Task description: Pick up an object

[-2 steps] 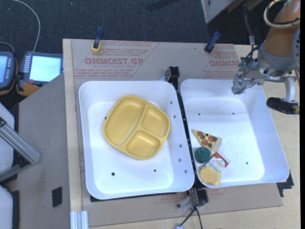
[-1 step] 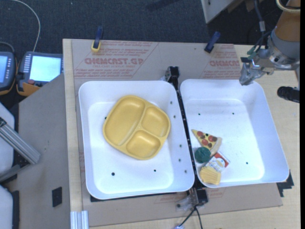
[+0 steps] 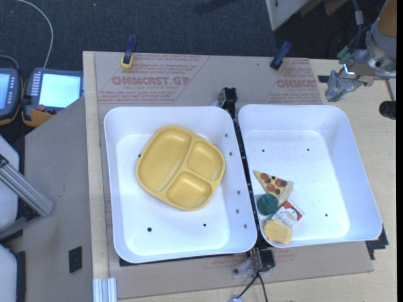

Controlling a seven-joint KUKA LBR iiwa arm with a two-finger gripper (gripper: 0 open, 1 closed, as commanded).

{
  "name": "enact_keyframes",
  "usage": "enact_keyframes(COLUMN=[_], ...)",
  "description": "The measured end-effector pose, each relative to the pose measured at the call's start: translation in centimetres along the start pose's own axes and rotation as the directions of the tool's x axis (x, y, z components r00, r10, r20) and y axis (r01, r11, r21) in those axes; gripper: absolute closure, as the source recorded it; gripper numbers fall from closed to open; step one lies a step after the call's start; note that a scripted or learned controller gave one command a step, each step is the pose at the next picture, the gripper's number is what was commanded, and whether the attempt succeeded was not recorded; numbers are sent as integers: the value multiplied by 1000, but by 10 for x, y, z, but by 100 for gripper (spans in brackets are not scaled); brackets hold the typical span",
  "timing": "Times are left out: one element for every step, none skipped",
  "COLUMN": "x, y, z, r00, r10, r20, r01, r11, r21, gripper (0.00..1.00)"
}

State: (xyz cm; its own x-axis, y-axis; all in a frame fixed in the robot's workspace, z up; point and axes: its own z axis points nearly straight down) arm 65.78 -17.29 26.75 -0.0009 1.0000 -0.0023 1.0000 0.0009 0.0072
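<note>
the pincer is seen at the far right of the bench, above the far right corner of the right bin and outside its rim; whether it is open or shut can't be told, as it is small and blurred, and nothing is seen held in it. it is kept well apart from all objs.

nearest, at the near left corner of the right bin, a small cluster is found. a yellow block is set closest to the near rim, touching or just beside a small red and white packet. just behind them a dark green round obj is placed, w/ a toy pizza slice beyond it, point toward the bin's left wall, near the divide between the 2 bins.

in the left bin a yellow divided plate w/ 3 compartments is laid flat, approx at the centre, turned at a slant to the bin's edges. nothing is carried in its compartments.

farther back, brown printed cardboard is seen under the bins' far edges. a yellow and blue clamp is fixed at the far left edge of the board, and a blue clamp at the far edge nearer the right.
</note>
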Motion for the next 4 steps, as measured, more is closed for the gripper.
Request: enact_keyframes(x=[54,103,157,215], y=[-12,-19,-27,-43], z=[16,10,5,6], r00=[1000,1000,1000,1000], r10=[-4,-4,-5,-6], r20=[-4,-4,-5,-5], r01=[4,4,5,6], r11=[1000,1000,1000,1000], r21=[10,9,8,10], gripper=[100,100,100,100])
